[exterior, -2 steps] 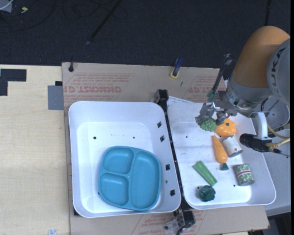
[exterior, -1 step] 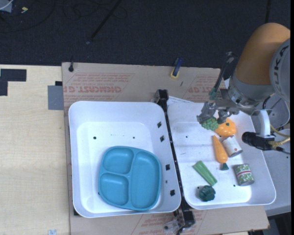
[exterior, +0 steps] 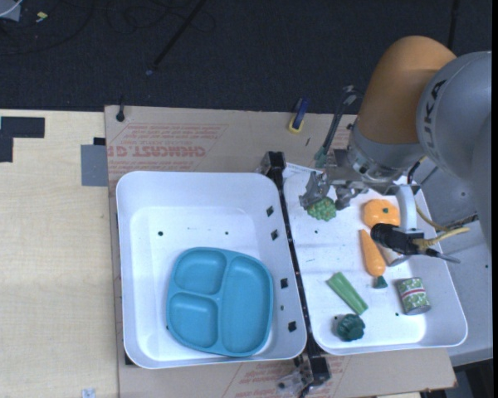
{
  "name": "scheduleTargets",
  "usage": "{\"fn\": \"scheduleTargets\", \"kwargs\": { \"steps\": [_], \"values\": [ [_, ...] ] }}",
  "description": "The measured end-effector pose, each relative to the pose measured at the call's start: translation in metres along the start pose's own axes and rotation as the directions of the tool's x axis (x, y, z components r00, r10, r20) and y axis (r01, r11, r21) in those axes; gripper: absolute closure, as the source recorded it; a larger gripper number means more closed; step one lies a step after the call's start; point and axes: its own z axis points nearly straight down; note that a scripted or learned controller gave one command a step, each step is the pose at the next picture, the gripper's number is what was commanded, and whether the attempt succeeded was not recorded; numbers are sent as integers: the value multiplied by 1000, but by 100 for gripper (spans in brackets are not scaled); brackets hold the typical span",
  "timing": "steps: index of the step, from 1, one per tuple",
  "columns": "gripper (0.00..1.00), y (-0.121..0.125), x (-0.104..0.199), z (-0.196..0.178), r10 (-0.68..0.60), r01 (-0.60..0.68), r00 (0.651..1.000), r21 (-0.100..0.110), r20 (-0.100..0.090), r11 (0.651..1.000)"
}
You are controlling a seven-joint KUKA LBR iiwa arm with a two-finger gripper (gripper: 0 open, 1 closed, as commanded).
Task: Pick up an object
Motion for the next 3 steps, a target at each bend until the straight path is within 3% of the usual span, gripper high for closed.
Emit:
{"fn": "scheduleTargets", "kwargs": {
  "steps": [2,3],
  "values": [
    [100,-2,114,9,2,-2,1000,1,2,1000],
    [100,4,122,-13,4,-4,1000,-2,2,1000]
  ]
}}
